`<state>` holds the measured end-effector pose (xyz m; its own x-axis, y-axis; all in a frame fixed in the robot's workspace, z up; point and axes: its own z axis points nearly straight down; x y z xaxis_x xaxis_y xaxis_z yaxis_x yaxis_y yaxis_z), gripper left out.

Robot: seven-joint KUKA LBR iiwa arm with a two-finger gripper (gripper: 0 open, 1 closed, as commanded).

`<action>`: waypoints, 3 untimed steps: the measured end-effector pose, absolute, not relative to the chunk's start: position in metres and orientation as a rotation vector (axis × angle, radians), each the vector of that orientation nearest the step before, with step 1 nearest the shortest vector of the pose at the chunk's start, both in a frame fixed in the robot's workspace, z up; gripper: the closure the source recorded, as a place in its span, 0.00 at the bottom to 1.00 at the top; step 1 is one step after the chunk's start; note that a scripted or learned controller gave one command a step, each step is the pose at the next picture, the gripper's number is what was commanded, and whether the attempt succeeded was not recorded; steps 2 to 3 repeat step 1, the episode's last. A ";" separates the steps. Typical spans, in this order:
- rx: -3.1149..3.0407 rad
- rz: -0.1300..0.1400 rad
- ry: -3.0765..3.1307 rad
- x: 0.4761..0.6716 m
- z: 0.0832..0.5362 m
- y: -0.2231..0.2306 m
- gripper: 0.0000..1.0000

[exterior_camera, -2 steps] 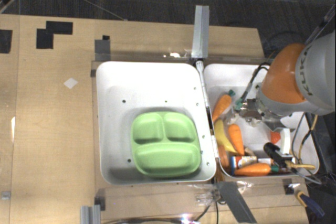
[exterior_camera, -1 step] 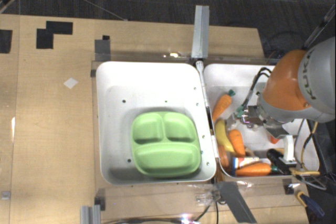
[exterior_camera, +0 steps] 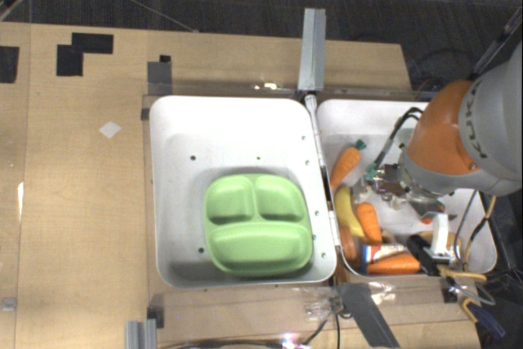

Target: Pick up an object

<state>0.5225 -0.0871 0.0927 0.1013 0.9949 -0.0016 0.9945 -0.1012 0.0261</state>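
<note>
the arm (exterior_camera: 458, 135) reaches down into the right bin (exterior_camera: 359, 114), its hand (exterior_camera: 391, 185) low among the toy food; whether it is clenched or released i cannot tell. just beside it lie a carrot (exterior_camera: 346, 165), a banana (exterior_camera: 346, 210) and another carrot (exterior_camera: 368, 222). a green divided plate (exterior_camera: 257, 223) sits in the left bin (exterior_camera: 180, 176) on the tabletop (exterior_camera: 73, 217).

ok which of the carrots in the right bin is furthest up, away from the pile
The carrot leaning against the wall between the bins, green top upward. The other two, one beside the banana and one along the bottom wall, lie lower.
</note>
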 end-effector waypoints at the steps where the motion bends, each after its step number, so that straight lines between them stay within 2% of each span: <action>1: 2.375 0.019 2.039 0.548 0.092 -0.086 0.00; 3: 2.375 0.019 2.039 0.548 0.092 -0.086 0.00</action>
